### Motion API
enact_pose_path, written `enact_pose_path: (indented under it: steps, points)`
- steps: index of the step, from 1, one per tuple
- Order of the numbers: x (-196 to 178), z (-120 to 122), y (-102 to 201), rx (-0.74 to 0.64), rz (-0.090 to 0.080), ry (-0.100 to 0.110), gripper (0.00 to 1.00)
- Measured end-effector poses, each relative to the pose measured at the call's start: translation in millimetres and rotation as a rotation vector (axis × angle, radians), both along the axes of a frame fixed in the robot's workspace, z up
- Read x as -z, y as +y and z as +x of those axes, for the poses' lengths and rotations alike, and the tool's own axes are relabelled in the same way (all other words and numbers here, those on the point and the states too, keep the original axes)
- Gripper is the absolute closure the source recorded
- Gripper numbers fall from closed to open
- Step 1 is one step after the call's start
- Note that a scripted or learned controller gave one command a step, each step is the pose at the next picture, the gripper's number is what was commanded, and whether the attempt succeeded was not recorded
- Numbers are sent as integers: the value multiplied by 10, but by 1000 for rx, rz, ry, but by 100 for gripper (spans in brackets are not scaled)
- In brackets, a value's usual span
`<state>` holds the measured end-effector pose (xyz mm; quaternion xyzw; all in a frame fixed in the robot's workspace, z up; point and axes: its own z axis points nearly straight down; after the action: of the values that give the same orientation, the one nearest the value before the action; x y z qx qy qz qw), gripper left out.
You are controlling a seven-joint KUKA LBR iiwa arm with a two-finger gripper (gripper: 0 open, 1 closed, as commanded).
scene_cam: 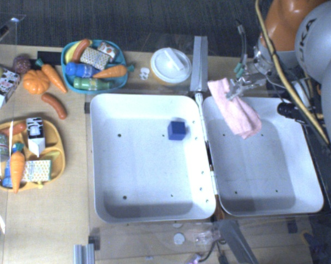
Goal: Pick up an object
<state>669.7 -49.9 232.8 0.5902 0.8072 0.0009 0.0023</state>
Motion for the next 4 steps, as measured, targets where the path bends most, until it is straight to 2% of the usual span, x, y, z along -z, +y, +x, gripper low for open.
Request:
enact_pose_path:
  steps: [1, 2, 3, 4]
  points:
    - [486, -5, 89, -167, 0, 3, 100]
    - [422, -6, -360, -22, 0, 3, 100]
    - [487, -352, -152, -276, 0, 3, 100]
    - [351, 6, -771, -490, -3, -2, 100]
